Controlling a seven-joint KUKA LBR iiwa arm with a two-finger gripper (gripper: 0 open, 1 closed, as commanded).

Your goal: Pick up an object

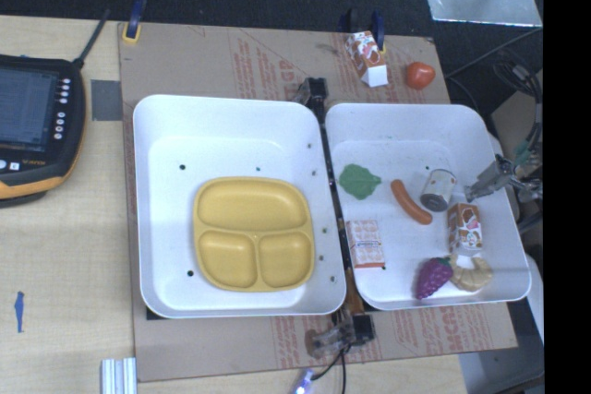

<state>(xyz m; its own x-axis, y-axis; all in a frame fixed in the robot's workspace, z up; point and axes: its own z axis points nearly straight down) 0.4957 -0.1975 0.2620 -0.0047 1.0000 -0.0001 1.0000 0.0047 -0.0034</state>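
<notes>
The right bin (406, 120) holds a green leafy toy (358, 181), an orange sausage (411, 201), a small metal can (436, 191) lying on its side, a brown and white packet (465, 229), purple grapes (431, 278) and a tan pastry (474, 274). A red and white sachet (367, 244) lies near the bin's left wall. My gripper (482, 184) reaches in from the right edge, low over the bin, just right of the can and above the packet. Nothing is seen held in it.
The left bin (157, 134) carries a yellow divided plate (254, 232). Behind the bins, on the cardboard, stand a small carton (367, 58) and a red tomato (420, 75). A teach pendant (32, 125) lies at the far left.
</notes>
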